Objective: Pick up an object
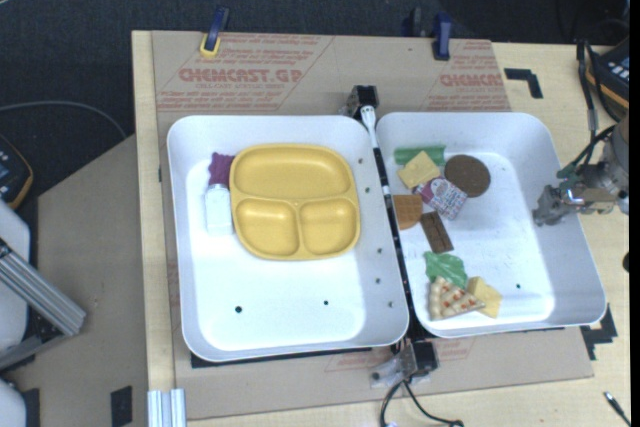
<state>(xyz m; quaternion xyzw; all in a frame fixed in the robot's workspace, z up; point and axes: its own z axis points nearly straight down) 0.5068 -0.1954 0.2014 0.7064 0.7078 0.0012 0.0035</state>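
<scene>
The right bin (pixel 520 245) holds several small toy foods along its left side. Among them are a round brown cookie (pixel 467 175), a yellow cheese piece (pixel 418 170), a wrapped candy (pixel 446 198), a brown cracker (pixel 407 211) and a dark chocolate bar (pixel 435 231). Lower down lie a green leafy piece (pixel 445 266), a pizza slice (pixel 450 298) and a yellow wedge (pixel 486 295). My gripper (pixel 552 208) hangs over the right rim of this bin, well to the right of the foods, touching none of them.
The left bin (pixel 280 315) contains a yellow divided plate (pixel 295 200) and a white bottle with a purple cap (pixel 217 195) lying beside it. Clamps (pixel 212 35) hold the cardboard-covered bench at the back. Cables run near the front edge.
</scene>
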